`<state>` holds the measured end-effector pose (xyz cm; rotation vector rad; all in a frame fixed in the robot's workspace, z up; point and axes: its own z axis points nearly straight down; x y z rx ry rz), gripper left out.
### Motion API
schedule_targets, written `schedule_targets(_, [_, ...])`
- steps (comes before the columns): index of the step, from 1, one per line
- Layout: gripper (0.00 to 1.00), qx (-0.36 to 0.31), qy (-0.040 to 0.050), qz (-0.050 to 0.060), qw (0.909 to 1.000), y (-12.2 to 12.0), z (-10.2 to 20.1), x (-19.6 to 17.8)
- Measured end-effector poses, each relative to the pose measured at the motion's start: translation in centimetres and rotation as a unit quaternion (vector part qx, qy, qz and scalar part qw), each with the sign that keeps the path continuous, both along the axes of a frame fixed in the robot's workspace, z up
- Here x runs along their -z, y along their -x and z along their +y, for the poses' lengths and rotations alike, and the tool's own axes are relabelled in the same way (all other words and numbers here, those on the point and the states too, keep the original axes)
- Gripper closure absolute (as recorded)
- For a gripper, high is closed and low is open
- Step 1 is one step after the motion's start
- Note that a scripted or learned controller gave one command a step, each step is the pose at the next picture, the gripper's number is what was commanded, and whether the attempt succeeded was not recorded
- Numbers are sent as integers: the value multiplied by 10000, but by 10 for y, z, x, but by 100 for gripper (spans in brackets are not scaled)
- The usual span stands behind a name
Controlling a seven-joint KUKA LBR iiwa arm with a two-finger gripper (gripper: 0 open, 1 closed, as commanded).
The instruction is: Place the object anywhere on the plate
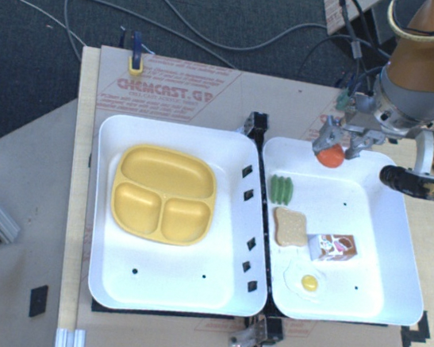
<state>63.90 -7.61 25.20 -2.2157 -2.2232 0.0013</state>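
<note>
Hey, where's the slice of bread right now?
The bread slice lies in the right bin, near its left wall, just below the green beans and left of the small brown packet.

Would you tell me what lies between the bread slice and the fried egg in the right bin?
Nothing: in the camera view, bare white bin floor separates the bread slice from the fried egg. The small packet sits to the side.
</note>
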Motion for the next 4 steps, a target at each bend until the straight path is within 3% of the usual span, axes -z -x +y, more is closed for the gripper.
schedule_targets(1, [100, 0, -2, 3, 10000, 19, 48, -6])
schedule_targets(4, [100, -7, -1, 13, 10000, 72, 194, 36])
